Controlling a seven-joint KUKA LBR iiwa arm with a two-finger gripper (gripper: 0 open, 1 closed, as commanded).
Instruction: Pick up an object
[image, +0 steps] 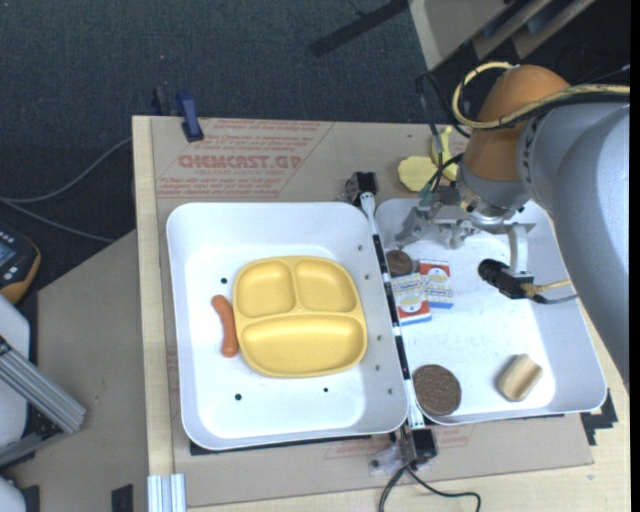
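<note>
The gripper (437, 226) hangs over the right bin's (560, 395) far left corner; its state cannot be told. Beneath lie a small carton (421, 291), brown disc (437, 389) and wooden block (519, 377).

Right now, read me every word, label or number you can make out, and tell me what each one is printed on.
"CHEMCAST GP" in red print, on the brown board under the bins.
Smaller red lines above and below it on that board: too blurred to read.
Print on the small red, white and blue packet in the right bin: too small to read.
</note>
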